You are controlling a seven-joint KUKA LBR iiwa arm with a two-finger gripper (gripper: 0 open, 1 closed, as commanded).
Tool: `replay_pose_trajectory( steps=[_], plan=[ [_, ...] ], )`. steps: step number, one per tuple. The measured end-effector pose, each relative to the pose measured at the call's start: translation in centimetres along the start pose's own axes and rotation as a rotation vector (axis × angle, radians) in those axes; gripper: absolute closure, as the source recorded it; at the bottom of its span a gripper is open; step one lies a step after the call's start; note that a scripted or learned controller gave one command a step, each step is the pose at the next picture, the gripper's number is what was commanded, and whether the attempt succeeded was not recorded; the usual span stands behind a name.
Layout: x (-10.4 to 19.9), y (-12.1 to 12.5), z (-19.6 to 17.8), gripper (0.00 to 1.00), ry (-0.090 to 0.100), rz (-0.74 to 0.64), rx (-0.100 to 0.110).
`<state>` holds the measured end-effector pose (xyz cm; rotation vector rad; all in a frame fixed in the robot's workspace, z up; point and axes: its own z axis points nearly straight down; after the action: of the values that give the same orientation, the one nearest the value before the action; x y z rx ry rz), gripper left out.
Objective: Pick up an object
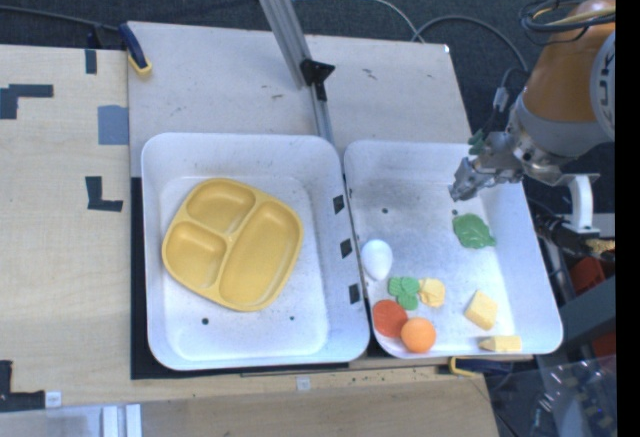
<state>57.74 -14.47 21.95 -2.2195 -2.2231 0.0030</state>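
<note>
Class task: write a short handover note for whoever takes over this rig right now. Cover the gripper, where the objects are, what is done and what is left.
Gripper: hangs over the upper right part of the right bin, above the green leafy piece. Nothing visible between its fingers.
Right bin, lower half: white egg-shaped piece, small green piece, pale yellow piece, red piece, orange ball, yellow block, small yellow piece by the front rim.
Left bin: holds a yellow divided tray.
Done: nothing lifted.
Left: choose an object, grasp, raise it.
</note>
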Motion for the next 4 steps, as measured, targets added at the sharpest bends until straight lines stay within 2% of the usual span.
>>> replay_pose_trajectory(
  steps=[1, 2, 3, 4],
  plan=[
    [6.1, 5.6, 3.3, 1.00, 0.003, -0.006, 0.000],
    [5.5, -0.4, 12.7, 1.00, 0.002, 0.003, 0.012],
    [5.6, 9.2, 12.6, 1.00, 0.000, -0.002, -0.004],
    [-2.1, 1.1, 10.7, 1.00, -0.003, 0.011, 0.004]
  ],
)
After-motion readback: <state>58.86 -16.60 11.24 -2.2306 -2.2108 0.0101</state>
